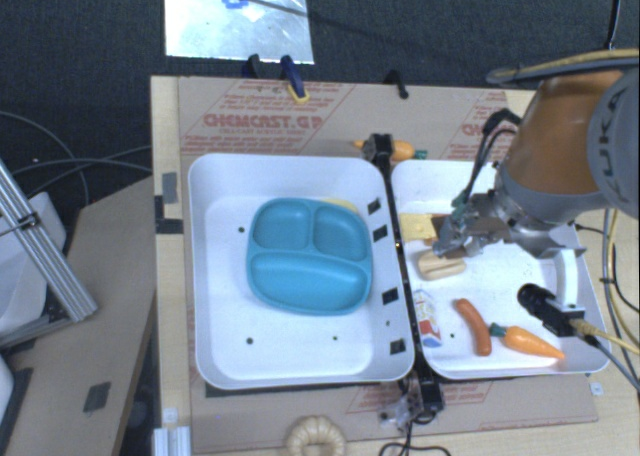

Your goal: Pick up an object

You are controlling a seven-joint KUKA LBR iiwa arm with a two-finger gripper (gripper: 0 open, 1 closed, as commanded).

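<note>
Camera view: we see the gripper (452,236) low over the right bin (440,176), near that bin's left wall. It sits directly above, and possibly touching, a tan roll (440,266). We cannot tell from this angle whether the gripper is apart or together, and nothing is visibly clamped in it.

We judge the tan roll to be the likeliest object for this pick. It lies flat on the bin floor with its long axis roughly across the bin, just beside a yellow wedge (418,229) on its upper left.

Handling estimate:
- Weight: we expect it to be light, as it looks like a toy food piece.
- Surface: it appears smooth and rounded, so it may slip or roll out of a shallow grip.
- Stiffness: we cannot determine this here, so we advise moderate closing force.

Recommended hold: take it across the short axis at mid-length, with the jaws set low enough to pass its widest line. We advise against the rounded ends, and against the side where the yellow wedge crowds it.

Other contents of the right bin are a red-and-white packet (427,317), a sausage (475,326) and a carrot (530,343), all nearer the front edge and apart from the roll. The left bin (225,344) holds a blue divided plate (305,254).
</note>
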